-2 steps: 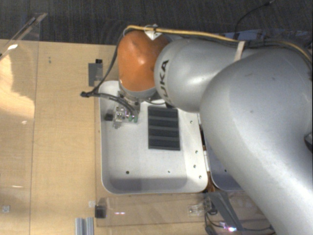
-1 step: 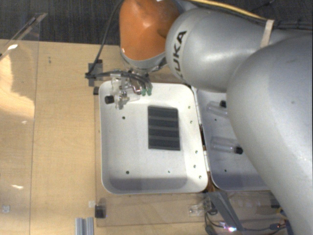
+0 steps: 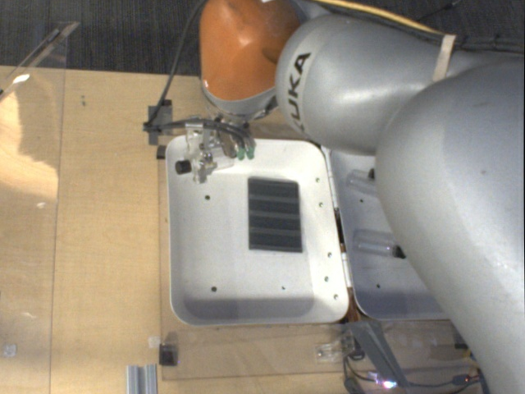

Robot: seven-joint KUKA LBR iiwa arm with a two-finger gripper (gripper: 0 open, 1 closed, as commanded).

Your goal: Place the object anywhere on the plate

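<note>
**Arm hangs over the left bin's far corner; no object or plate to be made out**

The grey KUKA arm (image 3: pixel 394 113) reaches in from the right and its orange wrist band (image 3: pixel 238 43) sits above the far-left corner of the left bin (image 3: pixel 205 302). Below the band the gripper (image 3: pixel 215 148) hangs among brackets and cables, just over the bin's upper rim. Whether it is apart or closed cannot be told; the mechanism is too small and cluttered, and nothing can be seen held in it.

The left bin holds a dark ribbed rectangle (image 3: pixel 274 214) near its middle, lying flat (it may be a grille in the floor or a loose pad; the view does not settle it). The right bin (image 3: pixel 369 245) is largely covered by the arm's bulk, so the task's object and the plate may lie under there. Neither can be pointed out with any confidence.

By my reading the task is at an early stage, with the grasp not yet confirmed. The next move calls for locating the object, descending squarely over it, and closing on it before any carry toward a plate. The tabletop (image 3: pixel 82 220) around the bins is pale wood.
</note>
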